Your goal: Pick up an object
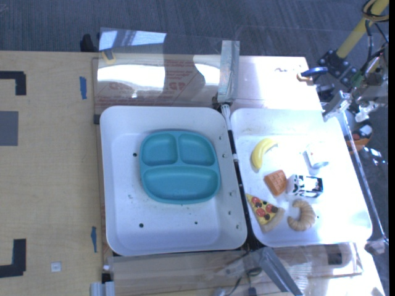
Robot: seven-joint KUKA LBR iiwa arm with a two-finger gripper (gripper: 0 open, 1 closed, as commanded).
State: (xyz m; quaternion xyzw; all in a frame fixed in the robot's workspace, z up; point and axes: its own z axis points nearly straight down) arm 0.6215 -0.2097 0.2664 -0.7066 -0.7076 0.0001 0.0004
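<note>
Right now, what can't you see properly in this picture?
- Pincer, camera view: a dark tangle at the top right, fingers too small to tell.
- Small white thing: washed out by glare on the right bin.
- Black-and-white toy: too small to identify.

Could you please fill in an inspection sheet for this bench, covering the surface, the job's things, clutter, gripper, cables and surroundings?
Surface: two white bins side by side, left bin and right bin, on a wooden bench.
Job's things: in the right bin, banana, orange block, pizza slice, croissant, black and white toy, small white piece; all lie apart.
Clutter: teal divided plate in the left bin.
Gripper: arm hardware at top right; fingers too unclear to judge.
Cables: yellow cable at top right.
Surroundings: clear panel behind the left bin; grey floor.
</note>
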